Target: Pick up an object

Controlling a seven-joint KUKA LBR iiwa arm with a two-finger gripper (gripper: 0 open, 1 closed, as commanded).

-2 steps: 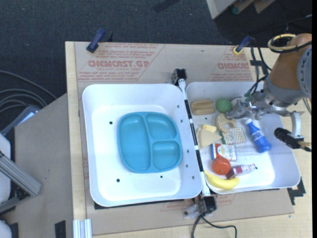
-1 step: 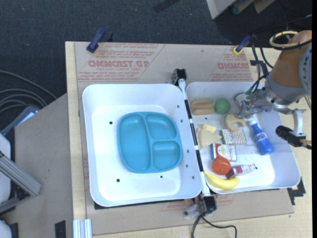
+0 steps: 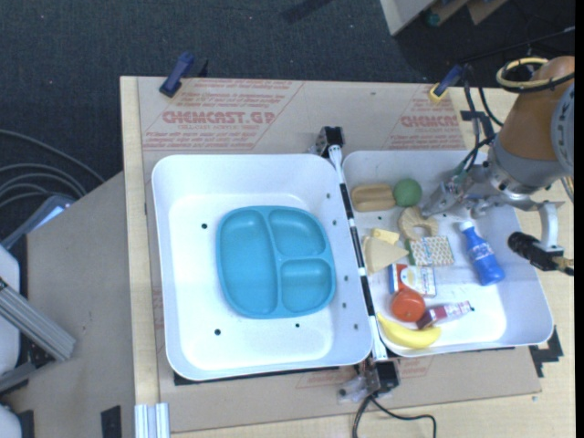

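The right bin (image 3: 520, 322) holds several small objects. Among them are a tan bread-like block (image 3: 372, 196), a green ball (image 3: 407, 191), a blue bottle (image 3: 481, 255), a checkered packet (image 3: 432, 251), a yellow wedge (image 3: 383, 238), a red piece (image 3: 408, 304), a small tube (image 3: 448, 312) and a banana (image 3: 408, 335). My gripper (image 3: 445, 197) is low over the bin's far part, just right of the green ball and above the checkered packet. I see nothing held in it.
The left bin (image 3: 182, 336) carries a blue divided plate (image 3: 276, 261). A raised divider (image 3: 351, 245) separates the two bins. The grey and orange arm (image 3: 534, 135) comes in over the right bin's far right corner, with cables behind it.
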